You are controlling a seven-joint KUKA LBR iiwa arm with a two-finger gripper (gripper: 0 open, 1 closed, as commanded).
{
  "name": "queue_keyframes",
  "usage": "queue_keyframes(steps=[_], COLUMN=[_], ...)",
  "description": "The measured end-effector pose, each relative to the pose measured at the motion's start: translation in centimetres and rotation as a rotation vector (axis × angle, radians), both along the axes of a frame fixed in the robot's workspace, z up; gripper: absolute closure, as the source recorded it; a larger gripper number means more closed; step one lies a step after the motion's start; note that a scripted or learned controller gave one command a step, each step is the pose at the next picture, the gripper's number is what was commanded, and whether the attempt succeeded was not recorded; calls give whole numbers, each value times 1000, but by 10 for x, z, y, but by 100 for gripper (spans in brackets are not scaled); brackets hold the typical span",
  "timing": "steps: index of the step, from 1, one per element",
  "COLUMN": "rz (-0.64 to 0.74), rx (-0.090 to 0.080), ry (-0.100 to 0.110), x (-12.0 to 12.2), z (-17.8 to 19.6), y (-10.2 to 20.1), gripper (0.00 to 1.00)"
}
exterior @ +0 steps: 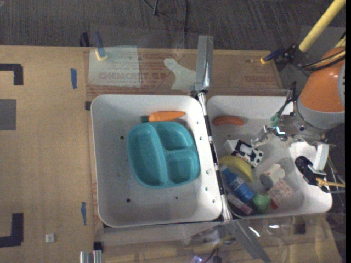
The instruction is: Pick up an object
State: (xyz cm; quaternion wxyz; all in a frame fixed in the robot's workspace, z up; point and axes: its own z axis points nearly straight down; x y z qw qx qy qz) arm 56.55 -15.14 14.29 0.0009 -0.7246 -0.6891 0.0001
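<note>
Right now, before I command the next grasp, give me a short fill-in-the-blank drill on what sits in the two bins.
1. The teal plastic divided tray lies in the ____ bin.
2. The orange carrot-shaped toy lies just beyond the tray's far edge, near the bin's ____ wall.
3. The yellow banana-shaped toy lies in the ____ bin.
4. The tray has ____ compartments.

Missing words: left; far; right; three

Even overhead light, soft focus, glare on the clear sheet (pixel 137 67).
</note>
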Motion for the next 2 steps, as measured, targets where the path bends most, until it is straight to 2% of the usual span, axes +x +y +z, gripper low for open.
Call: queue_keyframes(steps=[1, 2], rz=[53, 51], rx=[-3, -3], ry=[-32, -43], x=[-7, -4], z=[-32, -18], y=[4, 3], gripper=[0, 100])
